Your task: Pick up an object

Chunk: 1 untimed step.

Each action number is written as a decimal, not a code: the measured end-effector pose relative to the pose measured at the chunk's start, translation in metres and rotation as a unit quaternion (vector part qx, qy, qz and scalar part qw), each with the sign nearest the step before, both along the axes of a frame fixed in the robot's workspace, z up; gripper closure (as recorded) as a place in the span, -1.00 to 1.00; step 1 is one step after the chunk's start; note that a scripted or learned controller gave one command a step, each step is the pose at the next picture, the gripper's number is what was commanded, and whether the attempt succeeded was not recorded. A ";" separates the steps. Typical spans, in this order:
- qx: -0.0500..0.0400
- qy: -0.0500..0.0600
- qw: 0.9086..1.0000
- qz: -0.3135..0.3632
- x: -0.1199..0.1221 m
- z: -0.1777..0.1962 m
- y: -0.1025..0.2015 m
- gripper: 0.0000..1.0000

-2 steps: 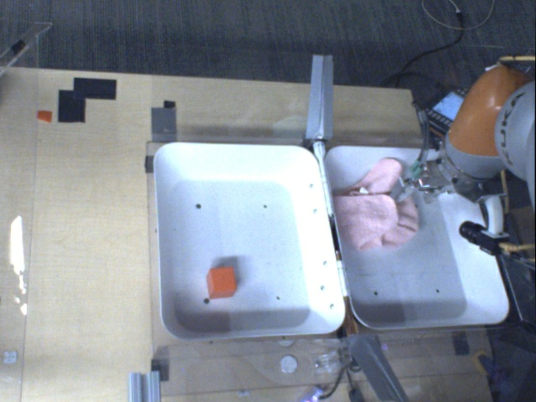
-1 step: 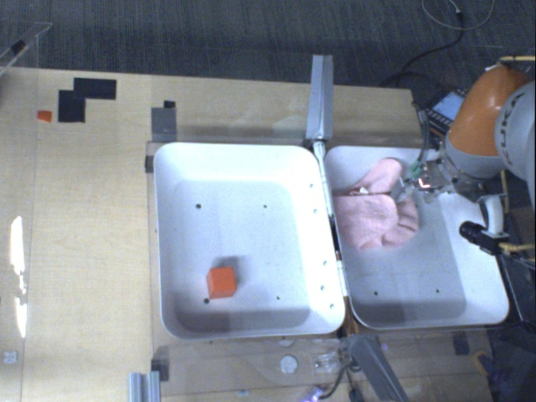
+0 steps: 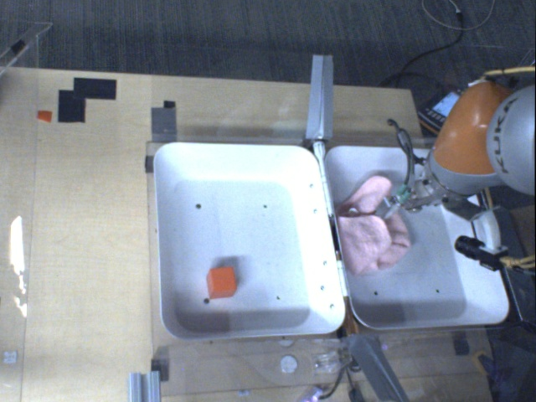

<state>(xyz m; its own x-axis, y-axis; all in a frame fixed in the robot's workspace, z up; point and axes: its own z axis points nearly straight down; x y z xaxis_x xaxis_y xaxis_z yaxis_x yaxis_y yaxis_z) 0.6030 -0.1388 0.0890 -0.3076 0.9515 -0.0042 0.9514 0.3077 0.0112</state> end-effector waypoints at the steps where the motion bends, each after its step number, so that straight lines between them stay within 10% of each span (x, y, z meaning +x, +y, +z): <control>1: -0.002 -0.002 0.998 0.055 -0.015 0.001 0.011 -1.00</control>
